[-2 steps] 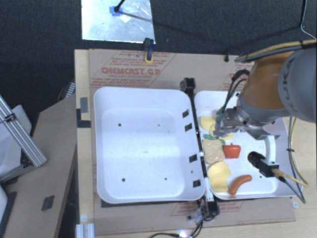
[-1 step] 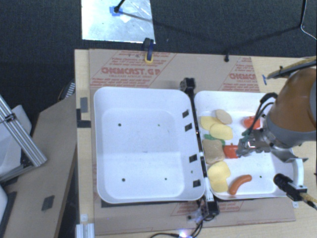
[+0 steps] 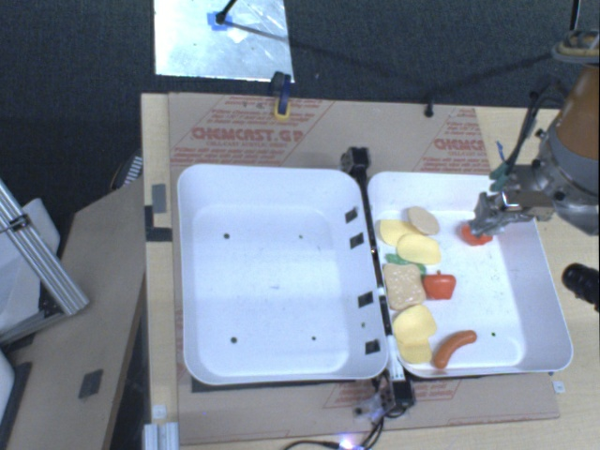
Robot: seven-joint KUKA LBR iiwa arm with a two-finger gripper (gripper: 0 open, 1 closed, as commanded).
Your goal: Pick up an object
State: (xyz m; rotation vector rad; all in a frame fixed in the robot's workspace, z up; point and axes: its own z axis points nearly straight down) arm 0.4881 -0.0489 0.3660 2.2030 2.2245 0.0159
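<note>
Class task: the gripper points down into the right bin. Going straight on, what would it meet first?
Probably the small red-orange object directly below the gripper; depth is unclear, so contact cannot be judged.

The right bin (image 3: 525, 289) is crowded along its left wall: yellow pieces (image 3: 418, 248), a bread slice (image 3: 405, 286), a red pepper (image 3: 439, 285) and a sausage (image 3: 454, 346) stand there. Its middle and right side lie open, as does the left bin (image 3: 272, 270)
</note>
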